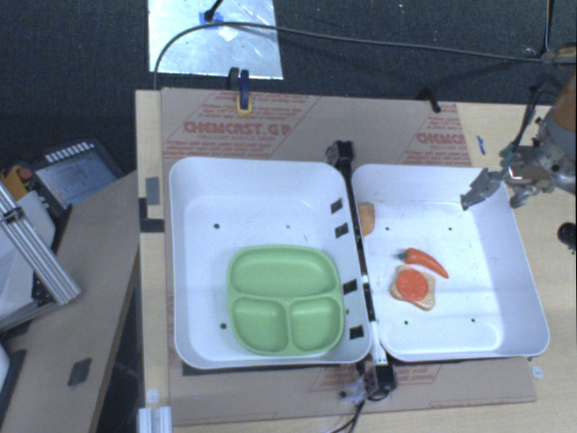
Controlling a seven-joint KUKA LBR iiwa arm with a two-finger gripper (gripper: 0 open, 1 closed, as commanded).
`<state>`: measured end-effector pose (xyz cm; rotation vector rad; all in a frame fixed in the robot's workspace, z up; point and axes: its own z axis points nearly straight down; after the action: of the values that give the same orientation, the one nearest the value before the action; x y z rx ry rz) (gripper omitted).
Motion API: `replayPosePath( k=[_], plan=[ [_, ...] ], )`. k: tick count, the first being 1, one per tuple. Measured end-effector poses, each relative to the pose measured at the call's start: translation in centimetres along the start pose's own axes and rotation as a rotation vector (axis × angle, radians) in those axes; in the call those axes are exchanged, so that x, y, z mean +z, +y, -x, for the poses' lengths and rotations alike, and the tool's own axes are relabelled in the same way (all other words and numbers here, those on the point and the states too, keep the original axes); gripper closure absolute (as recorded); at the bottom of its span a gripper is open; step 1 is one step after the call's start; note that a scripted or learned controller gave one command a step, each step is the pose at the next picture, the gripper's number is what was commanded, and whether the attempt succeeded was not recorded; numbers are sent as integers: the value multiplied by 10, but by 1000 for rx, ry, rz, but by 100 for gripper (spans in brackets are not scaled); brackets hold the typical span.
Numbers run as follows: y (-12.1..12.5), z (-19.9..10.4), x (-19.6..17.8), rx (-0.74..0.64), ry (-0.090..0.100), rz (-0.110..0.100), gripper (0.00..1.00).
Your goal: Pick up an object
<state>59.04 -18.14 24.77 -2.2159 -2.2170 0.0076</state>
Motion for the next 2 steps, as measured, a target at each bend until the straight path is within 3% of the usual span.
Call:
replayPosePath(
  k=[1,2],
  plan=[
    [2,0,-6,-3,-2,10,0],
    [2,-11,49,-5,-1,6,0]
  ],
)
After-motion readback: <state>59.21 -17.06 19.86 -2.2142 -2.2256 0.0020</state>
